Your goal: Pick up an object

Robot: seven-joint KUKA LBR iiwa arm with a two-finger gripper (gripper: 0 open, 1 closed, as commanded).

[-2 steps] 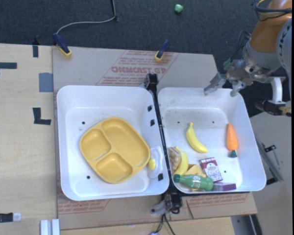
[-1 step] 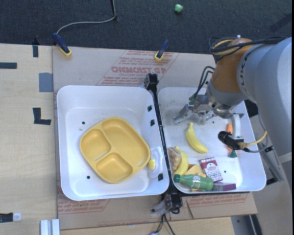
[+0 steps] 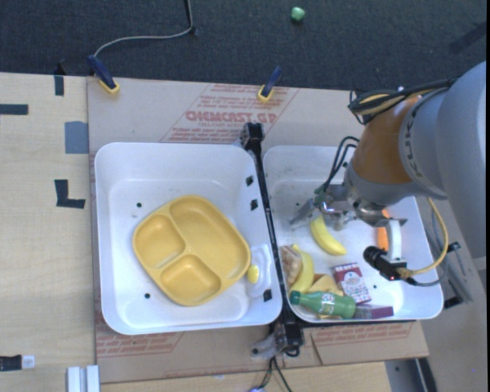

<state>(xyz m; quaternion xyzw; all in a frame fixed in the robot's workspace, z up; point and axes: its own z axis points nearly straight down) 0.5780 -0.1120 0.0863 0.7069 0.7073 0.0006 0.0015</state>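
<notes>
My gripper (image 3: 317, 208) hangs low in the right bin (image 3: 351, 158), just left of the arm's orange band. A yellow banana (image 3: 326, 236) lies right below and beside it, and I cannot tell whether they touch. Along the bin's front lie a second banana (image 3: 304, 269) next to a brownish piece (image 3: 290, 261), a green bottle (image 3: 324, 303), a small red and white carton (image 3: 353, 282) and an orange item (image 3: 382, 237) to the right, partly behind the arm's cable.
The left bin (image 3: 114, 219) holds a yellow divided plate (image 3: 190, 249) and a small yellow piece (image 3: 253, 273) by the divider. A black rail (image 3: 261, 194) separates the bins. Two yellow clamps (image 3: 104, 75) pin the cardboard at the back.
</notes>
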